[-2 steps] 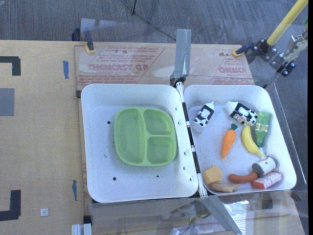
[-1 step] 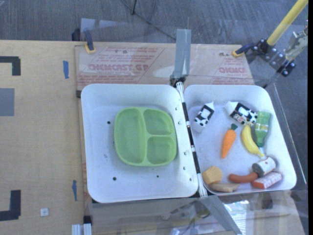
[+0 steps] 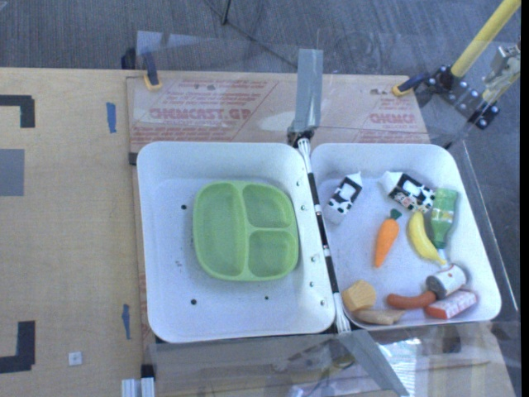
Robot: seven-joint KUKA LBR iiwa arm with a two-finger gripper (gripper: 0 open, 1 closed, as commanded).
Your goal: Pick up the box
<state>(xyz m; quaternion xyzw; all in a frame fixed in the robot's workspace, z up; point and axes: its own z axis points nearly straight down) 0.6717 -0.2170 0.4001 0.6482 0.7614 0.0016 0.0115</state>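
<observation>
The small red and white box (image 3: pixel 453 304) lies flat in the white bin on the right (image 3: pixel 372 151), down in the near corner on the far right side. It touches a little grey and white can (image 3: pixel 446 279) that lies on its side just above it. A red toy sausage (image 3: pixel 411 299) lies right beside the box, on its left.

There is another boxy thing in the same bin. It is a green carton (image 3: pixel 444 213) by the right wall, and it leans against a yellow toy banana (image 3: pixel 423 238). An orange toy carrot (image 3: pixel 385 240) with a green top lies near the middle of the bin. Two small black and white cow-spotted cartons sit at the back, one (image 3: pixel 343 197) near the left wall and one (image 3: pixel 411 193) just beside the green carton. A tan chunk of toy bread (image 3: pixel 359 294) sits in the near left corner, touching a pale brown toy roll (image 3: pixel 378 316).

The white bin on the left (image 3: pixel 157 246) holds a light green plastic plate (image 3: pixel 245 230) with three parts. It lies flat near the middle.

Behind both bins lies a brown cardboard sheet (image 3: pixel 207 110) with red letters. A yellow pole (image 3: pixel 492 27) slants across the top right corner.
</observation>
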